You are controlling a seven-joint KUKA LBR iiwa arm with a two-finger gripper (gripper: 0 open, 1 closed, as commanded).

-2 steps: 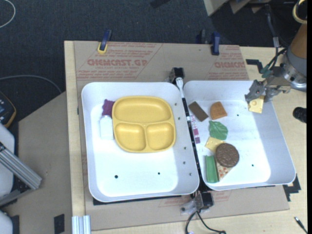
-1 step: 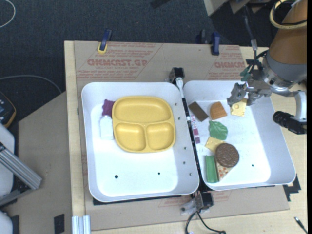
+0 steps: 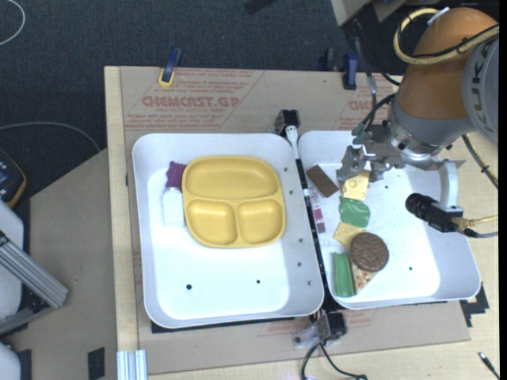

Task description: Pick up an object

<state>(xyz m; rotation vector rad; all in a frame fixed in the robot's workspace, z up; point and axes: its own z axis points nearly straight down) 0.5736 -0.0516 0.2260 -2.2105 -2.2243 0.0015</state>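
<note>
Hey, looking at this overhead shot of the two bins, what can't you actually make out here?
1. Gripper, camera view: the arm's wrist covers the fingers, so their state and any hold on the yellow piece can't be told.
2. Purple item and white bottle: partly hidden by the yellow divided tray.
3. Cracker-like piece: mostly under the brown round object.
4. Arm's upper part: cut off by the frame's right edge.

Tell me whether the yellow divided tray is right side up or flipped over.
Right side up: the yellow tray lies flat in the left bin with its three hollow compartments facing the camera.
</note>
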